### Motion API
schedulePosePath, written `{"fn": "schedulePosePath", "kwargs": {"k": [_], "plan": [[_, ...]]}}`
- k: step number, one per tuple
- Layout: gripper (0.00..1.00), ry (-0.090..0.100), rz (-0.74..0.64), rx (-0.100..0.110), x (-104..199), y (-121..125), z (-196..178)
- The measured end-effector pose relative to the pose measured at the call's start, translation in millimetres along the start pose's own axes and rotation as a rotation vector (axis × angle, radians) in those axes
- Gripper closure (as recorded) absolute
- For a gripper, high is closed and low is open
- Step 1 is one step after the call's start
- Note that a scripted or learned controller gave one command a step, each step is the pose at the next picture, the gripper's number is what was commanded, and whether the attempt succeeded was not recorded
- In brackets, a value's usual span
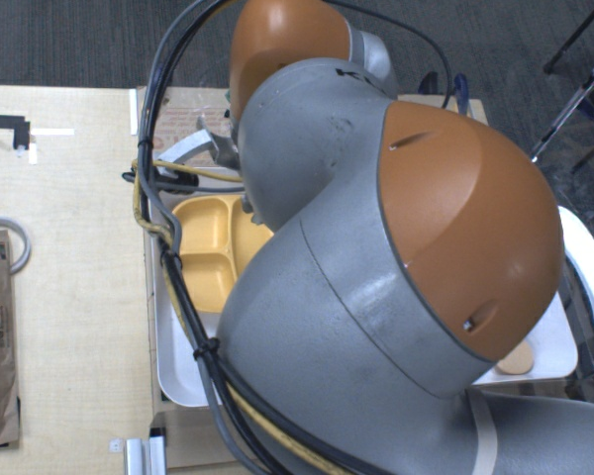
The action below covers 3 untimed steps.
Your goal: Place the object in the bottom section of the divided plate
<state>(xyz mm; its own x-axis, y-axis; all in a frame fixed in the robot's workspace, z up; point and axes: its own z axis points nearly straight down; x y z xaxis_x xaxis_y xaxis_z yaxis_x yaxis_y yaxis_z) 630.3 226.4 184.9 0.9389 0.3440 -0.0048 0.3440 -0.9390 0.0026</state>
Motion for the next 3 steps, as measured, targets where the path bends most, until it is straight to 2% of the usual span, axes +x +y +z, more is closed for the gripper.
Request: {"fn": "schedulePosePath", "kwargs": {"k": [1,2,3], "plan": [[1.0,0.004,0.116,0.001,-1.8,-1.3,82.4],[1.0,0.004,0.153,0.001,14.3,5.1,22.7],[1.0,0.002,0.152,0.001,9.7,2.3,93.4]]}}
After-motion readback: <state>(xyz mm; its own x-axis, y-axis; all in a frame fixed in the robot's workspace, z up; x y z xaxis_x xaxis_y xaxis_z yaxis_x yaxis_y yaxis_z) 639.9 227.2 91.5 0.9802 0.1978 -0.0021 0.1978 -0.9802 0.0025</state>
